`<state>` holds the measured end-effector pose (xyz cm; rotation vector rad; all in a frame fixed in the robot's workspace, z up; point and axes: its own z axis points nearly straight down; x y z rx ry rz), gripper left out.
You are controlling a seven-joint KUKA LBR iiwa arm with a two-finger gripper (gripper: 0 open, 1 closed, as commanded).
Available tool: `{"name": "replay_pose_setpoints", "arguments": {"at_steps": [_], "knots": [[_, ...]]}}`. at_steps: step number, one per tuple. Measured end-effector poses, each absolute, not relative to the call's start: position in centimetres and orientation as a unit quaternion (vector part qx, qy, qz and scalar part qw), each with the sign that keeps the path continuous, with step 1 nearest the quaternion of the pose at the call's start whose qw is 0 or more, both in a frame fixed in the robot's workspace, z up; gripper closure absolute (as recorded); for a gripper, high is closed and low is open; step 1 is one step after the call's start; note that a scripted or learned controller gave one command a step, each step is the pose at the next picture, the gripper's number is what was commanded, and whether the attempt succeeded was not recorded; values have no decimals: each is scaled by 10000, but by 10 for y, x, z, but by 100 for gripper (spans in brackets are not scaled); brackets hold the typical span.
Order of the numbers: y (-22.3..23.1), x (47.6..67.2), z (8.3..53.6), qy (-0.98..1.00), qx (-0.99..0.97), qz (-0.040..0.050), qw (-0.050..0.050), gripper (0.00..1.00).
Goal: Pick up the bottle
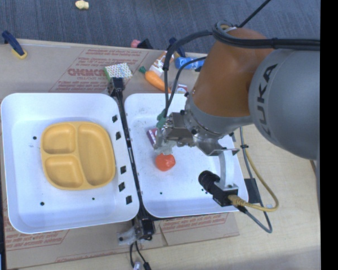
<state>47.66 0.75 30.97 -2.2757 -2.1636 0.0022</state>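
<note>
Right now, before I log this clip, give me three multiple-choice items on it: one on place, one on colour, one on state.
1. The yellow divided tray lies in:
A. left bin
B. right bin
C. the cardboard

2. The small round object under the end effector is:
A. blue
B. orange-red
C. green

3. That round object is:
A. hanging in mid-air
B. resting on the right bin floor
C. on the tray

Answers: 1 A, the tray sits inside the left bin. 2 B, its colour is plain. 3 B, it sits on white floor.
</note>
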Motion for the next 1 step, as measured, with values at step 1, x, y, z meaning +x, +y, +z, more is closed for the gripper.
{"name": "replay_pose_setpoints", "arguments": {"at_steps": [1], "knots": [[-2,475,191,-6883,-7254,23,25,100]]}}
